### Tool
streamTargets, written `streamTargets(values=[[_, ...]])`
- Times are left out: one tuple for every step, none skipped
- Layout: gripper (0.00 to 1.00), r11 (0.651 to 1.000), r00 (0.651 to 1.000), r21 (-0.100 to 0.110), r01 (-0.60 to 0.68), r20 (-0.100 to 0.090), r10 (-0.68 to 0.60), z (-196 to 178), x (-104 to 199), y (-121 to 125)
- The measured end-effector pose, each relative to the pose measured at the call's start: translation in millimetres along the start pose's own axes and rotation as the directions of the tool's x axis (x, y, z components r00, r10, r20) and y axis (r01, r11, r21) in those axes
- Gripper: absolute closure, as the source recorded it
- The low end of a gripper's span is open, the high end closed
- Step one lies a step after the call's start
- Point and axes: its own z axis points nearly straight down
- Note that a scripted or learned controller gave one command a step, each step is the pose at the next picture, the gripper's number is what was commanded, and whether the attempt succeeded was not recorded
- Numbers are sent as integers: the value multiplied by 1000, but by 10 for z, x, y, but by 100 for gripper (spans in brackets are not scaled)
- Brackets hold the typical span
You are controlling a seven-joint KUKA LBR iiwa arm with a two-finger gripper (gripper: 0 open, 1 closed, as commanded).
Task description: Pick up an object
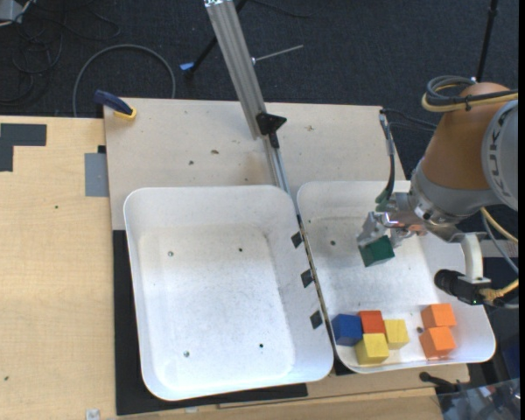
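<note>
Nearest us, along the right bin's point(472, 353) front edge, we see a blue block point(346, 327), a red block point(372, 322), two yellow blocks point(374, 348) and two orange blocks point(437, 331) clustered together. Farther back, the arm point(464, 169) reaches in from the right, its wrist angled down and leftward over that bin's middle. Its gripper point(376, 239) is clamped on a green block point(377, 251), well apart from the others.

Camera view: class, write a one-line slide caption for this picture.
KUKA arm's gripper holds a green block above the right bin, with blue, red, yellow and orange blocks clustered at its near edge.
</note>
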Motion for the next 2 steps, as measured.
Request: streamTargets(values=[[100,1000,1000,9,-1,-3,1,-94,779,-77],[100,1000,1000,11,-1,-1,1,5,1779,-133]])
